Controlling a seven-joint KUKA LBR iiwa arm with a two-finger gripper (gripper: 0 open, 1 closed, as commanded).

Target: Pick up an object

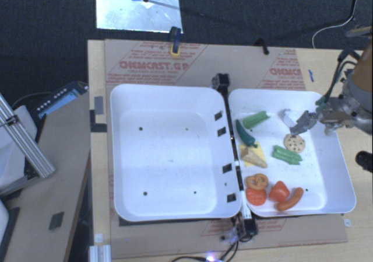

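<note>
Camera view from above has the arm (356, 88) reaching in from the right, low over the right bin (335, 164), its claw (304, 122) pointing left and down toward the bin floor. Whether the claw is wide or narrow I cannot tell; nothing shows in its grip. A round cookie (294, 142) lies just beneath its tip, a green piece (287, 154) beside that. More toy food sits along the bin's left wall and near edge. The left bin (169, 150) lies alongside on the tabletop (192, 59).

Grey wrist, seemingly dark fingers (303, 121)
</note>
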